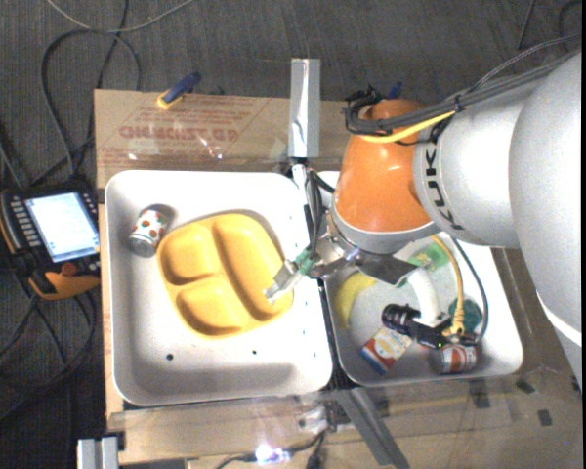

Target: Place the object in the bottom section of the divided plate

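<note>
Camera view showed the hand (291,274) over the yellow divided plate's (220,272) right edge in the left bin (156,360). Whether it was clenched or released could not be told. A small can (148,230) lay beside the plate.

two white bins (127,360), one yellow divided plate (225,281), two cans (148,229)
</note>
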`<state>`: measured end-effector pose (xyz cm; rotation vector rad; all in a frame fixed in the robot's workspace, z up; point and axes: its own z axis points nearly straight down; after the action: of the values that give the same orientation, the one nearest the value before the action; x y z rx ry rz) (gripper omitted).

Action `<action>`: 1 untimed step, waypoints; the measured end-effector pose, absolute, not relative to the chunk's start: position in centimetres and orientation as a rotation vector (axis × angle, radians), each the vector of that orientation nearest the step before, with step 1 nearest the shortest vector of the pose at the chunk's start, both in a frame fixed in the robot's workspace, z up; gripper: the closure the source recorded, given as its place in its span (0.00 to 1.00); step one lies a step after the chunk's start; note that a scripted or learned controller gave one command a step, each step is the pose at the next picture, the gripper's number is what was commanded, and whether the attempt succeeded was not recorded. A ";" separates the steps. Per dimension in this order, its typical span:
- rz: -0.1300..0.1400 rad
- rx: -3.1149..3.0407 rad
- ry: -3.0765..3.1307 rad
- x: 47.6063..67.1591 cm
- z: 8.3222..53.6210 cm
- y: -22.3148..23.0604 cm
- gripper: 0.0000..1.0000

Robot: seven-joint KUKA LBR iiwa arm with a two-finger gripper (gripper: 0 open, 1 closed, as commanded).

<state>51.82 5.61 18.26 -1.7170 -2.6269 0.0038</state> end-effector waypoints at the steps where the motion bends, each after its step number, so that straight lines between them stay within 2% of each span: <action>1: 0.004 -1.862 -2.526 53.0 18.2 3.0 0.00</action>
<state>52.96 3.02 18.25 -1.8620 -2.5265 0.0039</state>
